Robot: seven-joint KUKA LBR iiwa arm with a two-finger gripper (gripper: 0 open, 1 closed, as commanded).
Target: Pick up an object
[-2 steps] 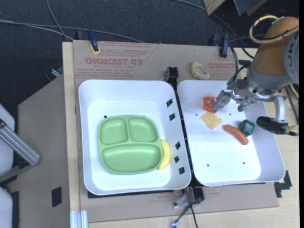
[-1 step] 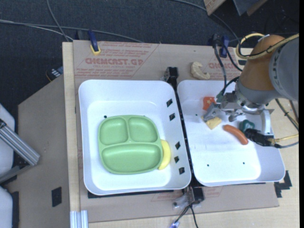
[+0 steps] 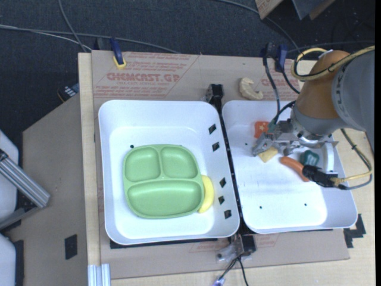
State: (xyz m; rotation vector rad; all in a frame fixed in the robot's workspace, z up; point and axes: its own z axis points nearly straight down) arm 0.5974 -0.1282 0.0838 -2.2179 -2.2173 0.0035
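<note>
On the left of the surface [image 3: 149, 70] sits the left bin [image 3: 113, 124], which holds a green divided plate [image 3: 162, 180] lying flat, with a yellow piece [image 3: 206, 193] tucked against its right edge, looking like a banana-shaped toy. Both look like light, rigid plastic; the plate is broad and shallow, so it would be awkward to pinch except at its rim, while the yellow piece offers a narrow curved body that a two-finger grasp could span.

Moving right, past the divider with its black clips, the right bin [image 3: 286, 210] carries a cluster of small things in its far half: a pale yellow block [image 3: 269, 155], a small orange-red piece [image 3: 261, 127] just beyond it, an orange carrot-like piece [image 3: 292, 164] and a teal piece [image 3: 310, 158]. They lie close together, so a grasp on one risks nudging its neighbours. All appear small, stiff and light, probably smooth plastic that could slip.

The end effector [image 3: 266, 143] is down among these, right by the pale yellow block. Whether it is open, closed, or gripping anything I cannot tell. The block, being compact, seems the likeliest thing to take hold of, across its short sides.

On the surface beyond the right bin lies a cream-coloured curved object [image 3: 250, 89].
</note>
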